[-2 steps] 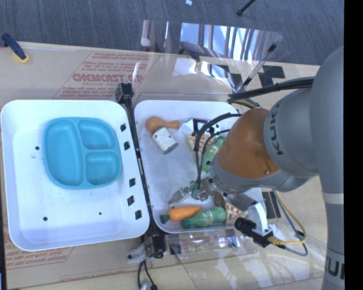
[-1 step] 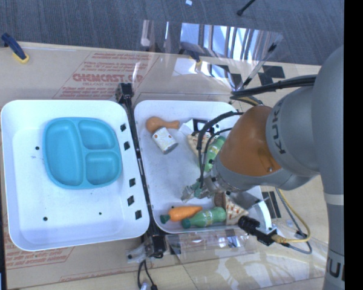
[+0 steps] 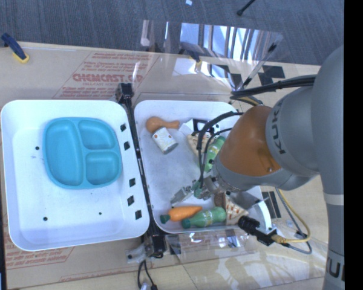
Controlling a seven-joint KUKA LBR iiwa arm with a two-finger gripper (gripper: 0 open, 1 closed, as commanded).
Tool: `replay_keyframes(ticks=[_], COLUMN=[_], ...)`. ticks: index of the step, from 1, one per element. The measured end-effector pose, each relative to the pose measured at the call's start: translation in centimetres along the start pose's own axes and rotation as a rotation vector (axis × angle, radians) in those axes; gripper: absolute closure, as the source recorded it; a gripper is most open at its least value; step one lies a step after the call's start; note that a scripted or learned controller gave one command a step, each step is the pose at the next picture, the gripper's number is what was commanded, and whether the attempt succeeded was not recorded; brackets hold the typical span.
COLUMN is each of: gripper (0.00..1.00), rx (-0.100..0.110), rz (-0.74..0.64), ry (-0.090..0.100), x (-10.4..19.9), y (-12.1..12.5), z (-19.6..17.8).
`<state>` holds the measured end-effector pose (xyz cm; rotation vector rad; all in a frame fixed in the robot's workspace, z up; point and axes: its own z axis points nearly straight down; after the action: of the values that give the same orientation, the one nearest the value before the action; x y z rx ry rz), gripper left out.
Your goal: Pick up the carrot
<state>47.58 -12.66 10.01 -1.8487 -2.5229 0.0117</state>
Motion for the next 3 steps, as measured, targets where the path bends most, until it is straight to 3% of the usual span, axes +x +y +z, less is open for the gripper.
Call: replay_keyframes(ticks=[1, 2, 3], gripper=[0.0, 1.0, 1.0], rx=[-0.006, -0.002, 0.001], rz=[-0.441, -0.453, -0.465], ry=[-0.003, -0.002, -0.001], x=[2.6, 2.6, 2.6], y=[0.9, 0.9, 1.0], z=[0.9, -0.1, -1.0])
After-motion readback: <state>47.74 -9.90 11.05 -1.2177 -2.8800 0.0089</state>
